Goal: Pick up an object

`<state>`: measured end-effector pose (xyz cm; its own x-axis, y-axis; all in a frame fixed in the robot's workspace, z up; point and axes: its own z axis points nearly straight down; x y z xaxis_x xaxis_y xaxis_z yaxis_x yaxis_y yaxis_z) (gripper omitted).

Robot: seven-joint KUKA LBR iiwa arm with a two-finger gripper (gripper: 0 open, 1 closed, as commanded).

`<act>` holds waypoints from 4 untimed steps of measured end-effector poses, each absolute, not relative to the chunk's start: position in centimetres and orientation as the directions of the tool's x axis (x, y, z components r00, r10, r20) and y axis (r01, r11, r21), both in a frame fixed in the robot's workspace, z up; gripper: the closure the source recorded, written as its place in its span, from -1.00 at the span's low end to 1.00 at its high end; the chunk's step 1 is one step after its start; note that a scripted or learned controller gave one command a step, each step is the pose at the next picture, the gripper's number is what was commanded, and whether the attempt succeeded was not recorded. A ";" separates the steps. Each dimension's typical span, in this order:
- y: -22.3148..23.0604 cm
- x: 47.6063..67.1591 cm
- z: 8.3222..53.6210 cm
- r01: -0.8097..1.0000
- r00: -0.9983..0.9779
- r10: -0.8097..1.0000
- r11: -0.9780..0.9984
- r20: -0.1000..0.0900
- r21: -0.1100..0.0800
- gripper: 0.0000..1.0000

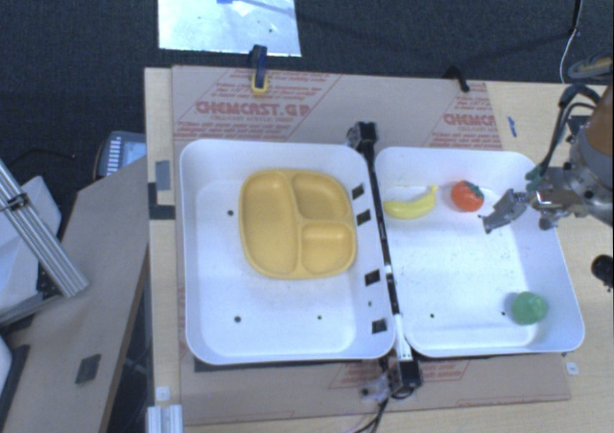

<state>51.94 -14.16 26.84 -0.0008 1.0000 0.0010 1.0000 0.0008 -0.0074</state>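
Fingers [503, 210] apart and empty just right of the orange fruit [467, 195] in the right bin [460, 325], banana [411, 203] close by: likely to nudge the fruit away when closing.

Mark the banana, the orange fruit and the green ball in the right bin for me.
banana [411, 203]: camera view, middle of its yellow curve.
orange fruit [467, 195]: camera view, centre of its rounded top.
green ball [527, 307]: camera view, centre of the ball, near the bin's front right corner.
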 end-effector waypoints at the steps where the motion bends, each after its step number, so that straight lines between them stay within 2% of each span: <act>1: -14.1 52.1 27.3 1.000 -0.003 1.000 0.003 0.000 0.002 -1.00; 2: -14.3 52.6 21.2 1.000 -0.001 1.000 0.001 0.001 -0.003 -1.00; 4: -13.2 51.9 11.6 1.000 -0.001 1.000 0.001 0.001 -0.002 -1.00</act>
